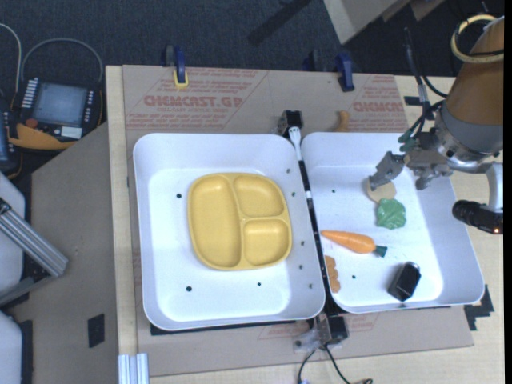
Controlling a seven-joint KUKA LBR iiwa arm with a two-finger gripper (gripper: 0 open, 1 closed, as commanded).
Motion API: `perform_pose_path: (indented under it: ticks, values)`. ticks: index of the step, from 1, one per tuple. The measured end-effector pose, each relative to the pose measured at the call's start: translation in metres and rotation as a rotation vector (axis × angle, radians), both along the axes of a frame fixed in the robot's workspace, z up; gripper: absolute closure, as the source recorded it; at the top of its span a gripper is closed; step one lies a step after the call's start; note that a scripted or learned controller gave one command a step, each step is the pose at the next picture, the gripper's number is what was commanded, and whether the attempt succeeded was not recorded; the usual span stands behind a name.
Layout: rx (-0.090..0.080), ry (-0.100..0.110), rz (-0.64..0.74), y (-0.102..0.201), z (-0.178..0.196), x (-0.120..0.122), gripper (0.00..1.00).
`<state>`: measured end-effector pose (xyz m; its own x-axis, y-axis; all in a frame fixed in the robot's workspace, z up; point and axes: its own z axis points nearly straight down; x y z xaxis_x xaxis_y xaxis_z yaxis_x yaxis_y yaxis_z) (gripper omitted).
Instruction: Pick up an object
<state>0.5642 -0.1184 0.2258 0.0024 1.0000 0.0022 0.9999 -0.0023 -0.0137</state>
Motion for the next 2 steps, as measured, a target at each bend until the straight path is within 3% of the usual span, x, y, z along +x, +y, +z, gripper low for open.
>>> perform_pose_path:
  ticks: [1,2]
  values:
    - [-0.002,-0.013,0.003,0.0,0.007,0.003,0.0]
    - [-0.001,-0.007,0.003,0.004,-0.05,0.011,0.0]
